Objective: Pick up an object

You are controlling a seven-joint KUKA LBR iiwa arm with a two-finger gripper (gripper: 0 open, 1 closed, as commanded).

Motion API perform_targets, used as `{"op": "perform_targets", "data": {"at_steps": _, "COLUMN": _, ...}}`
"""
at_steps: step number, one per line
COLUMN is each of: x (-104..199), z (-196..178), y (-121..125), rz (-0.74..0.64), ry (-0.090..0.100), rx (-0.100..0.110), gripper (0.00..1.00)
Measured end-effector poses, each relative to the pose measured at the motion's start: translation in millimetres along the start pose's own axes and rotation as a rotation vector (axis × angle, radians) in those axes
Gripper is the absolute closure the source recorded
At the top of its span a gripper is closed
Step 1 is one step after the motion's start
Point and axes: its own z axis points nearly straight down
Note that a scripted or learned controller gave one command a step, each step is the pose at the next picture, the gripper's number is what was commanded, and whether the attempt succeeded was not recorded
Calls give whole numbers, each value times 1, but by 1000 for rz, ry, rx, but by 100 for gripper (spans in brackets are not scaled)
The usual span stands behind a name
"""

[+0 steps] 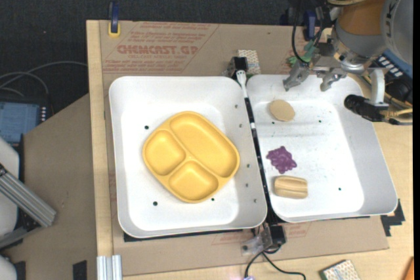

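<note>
Approach step: hand (314,80), fingers apart and holding nothing, hovers at right bin's (367,160) far edge; next, descend onto round cookie (283,110).

The bench (164,49), topped with printed brown board, carries two shallow white bins side by side. The right bin (354,160) lies under the gripper (314,80); the left bin (128,141) sits beyond it, leftward.

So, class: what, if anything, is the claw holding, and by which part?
Nothing. The claw hangs open above the right bin's far edge, with the round tan piece lying apart below it.
</note>
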Motion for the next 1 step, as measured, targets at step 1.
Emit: {"op": "perform_targets", "data": {"at_steps": 1, "x": 11, "z": 112, "y": -11, "rz": -1, "ry": 1, "rx": 6, "gripper": 0}}
